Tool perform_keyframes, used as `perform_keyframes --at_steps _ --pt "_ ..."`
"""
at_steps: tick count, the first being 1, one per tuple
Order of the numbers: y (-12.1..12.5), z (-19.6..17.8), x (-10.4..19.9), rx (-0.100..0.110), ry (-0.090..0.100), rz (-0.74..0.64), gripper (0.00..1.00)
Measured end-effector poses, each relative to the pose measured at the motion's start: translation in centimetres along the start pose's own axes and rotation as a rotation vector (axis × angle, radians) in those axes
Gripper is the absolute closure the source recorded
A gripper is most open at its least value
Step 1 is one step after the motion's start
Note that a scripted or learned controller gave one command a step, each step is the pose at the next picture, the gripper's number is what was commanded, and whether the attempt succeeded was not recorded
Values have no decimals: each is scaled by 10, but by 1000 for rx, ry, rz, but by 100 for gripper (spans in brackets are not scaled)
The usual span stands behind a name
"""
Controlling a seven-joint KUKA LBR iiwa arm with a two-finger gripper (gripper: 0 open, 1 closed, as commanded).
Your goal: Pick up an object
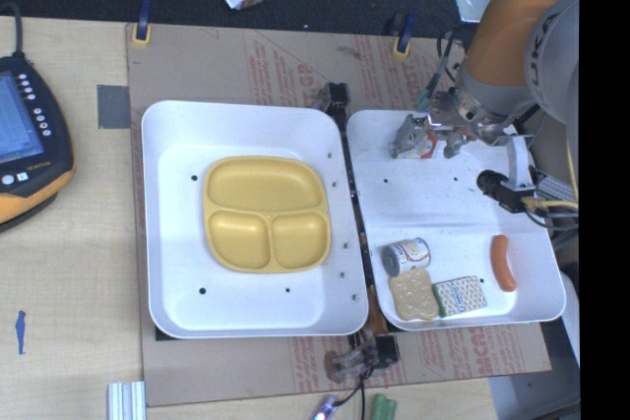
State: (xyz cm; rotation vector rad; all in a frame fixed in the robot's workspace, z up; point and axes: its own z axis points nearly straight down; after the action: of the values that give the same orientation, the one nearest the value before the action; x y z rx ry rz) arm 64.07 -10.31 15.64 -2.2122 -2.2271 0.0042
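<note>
The can (406, 256), a small tin lying on its side in the right bin (448, 197), looks the likeliest pick, and it lies well apart from the gripper (430, 137), toward the near side of the bin. The fingers (405, 141) hang spread apart over the far end of that bin with nothing between them, so by this view no object has been picked up and the whole grasp is left to do. Just beside the can lie a tan sponge-like piece (413, 295) and a small patterned packet (461, 295); a sausage (503, 263) lies by the right wall. The left bin (177, 300) bears a yellow divided plate (267, 213).
</note>
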Motion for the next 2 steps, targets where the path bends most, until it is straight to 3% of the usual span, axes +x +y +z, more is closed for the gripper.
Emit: perform_keyframes --at_steps 1,2 --pt "14 -51 -110 -3 -2 7 0" --pt "15 -8 -32 0 0 1 0"
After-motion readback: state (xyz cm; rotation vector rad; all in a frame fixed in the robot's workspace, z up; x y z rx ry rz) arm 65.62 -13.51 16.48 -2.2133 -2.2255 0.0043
